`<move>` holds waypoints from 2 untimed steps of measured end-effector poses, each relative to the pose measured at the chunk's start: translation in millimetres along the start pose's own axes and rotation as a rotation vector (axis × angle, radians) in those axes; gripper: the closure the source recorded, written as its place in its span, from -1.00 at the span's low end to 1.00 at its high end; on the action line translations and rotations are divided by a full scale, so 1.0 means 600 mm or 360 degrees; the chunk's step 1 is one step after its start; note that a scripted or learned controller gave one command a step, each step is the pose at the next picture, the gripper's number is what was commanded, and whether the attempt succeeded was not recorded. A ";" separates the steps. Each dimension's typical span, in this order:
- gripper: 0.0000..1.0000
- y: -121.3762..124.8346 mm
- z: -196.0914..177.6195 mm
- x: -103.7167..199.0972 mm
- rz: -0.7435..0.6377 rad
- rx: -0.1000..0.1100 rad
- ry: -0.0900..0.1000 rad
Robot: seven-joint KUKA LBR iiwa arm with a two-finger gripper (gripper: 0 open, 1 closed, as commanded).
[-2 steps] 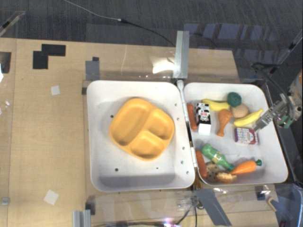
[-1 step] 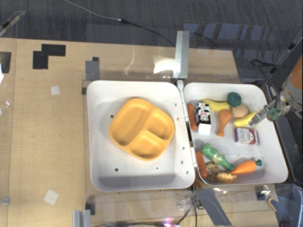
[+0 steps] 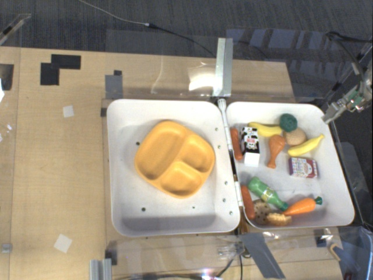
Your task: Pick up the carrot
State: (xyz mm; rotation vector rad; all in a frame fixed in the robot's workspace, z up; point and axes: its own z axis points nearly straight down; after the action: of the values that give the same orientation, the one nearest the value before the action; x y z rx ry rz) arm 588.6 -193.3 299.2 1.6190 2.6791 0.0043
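Note:
The carrot (image 3: 301, 206), orange with a green top pointing right, lies near the front edge of the right bin (image 3: 334, 186). A green bottle (image 3: 267, 192) lies just to its left, and a tan peanut-like piece (image 3: 278, 218) sits close in front of it. My gripper (image 3: 350, 102) hangs at the far right of the view, beyond the bin's back right corner and well away from the carrot. Little of it shows, and nothing can be seen held in it.
The right bin also holds two bananas (image 3: 306, 146), broccoli (image 3: 288, 122), a potato (image 3: 295, 136), a drumstick (image 3: 275, 149), a cow-print carton (image 3: 250, 144), a red box (image 3: 302, 167), sausages (image 3: 235, 143) and a cookie (image 3: 260, 210). A yellow divided plate (image 3: 175, 157) sits in the left bin (image 3: 125, 214).

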 end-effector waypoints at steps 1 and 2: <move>1.00 0.036 0.200 -0.037 0.0005 0.0022 0.0020; 1.00 0.111 0.205 -0.078 0.0182 0.0006 0.0006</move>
State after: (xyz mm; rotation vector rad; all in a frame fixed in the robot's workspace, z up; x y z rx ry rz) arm 671.0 -204.1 177.2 1.7726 2.5864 0.0033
